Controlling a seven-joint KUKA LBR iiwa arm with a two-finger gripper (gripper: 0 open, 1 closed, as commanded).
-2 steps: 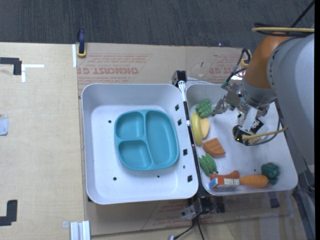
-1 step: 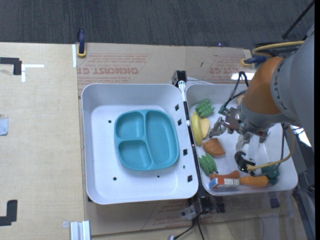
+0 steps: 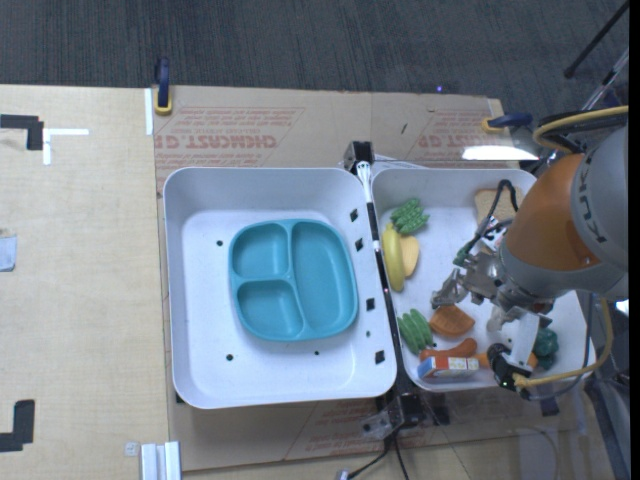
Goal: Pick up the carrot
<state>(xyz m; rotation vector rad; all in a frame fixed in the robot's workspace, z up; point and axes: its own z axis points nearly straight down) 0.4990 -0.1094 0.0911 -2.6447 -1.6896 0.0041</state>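
While the carrot (image 3: pixel 452 349) lies unlifted at 6 o'clock in the right bin (image 3: pixel 572 313), the tool (image 3: pixel 478 286) hangs above; grip state cannot be told.

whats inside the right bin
In the right bin: a banana, leafy greens, green pods, a carrot and a small box. The arm covers the bin's right part.

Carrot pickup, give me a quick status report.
Gripper low in the right bin, grasp not clear. Carrot lies by the near wall, not lifted. Crowded by orange wedge, green pods, small box.
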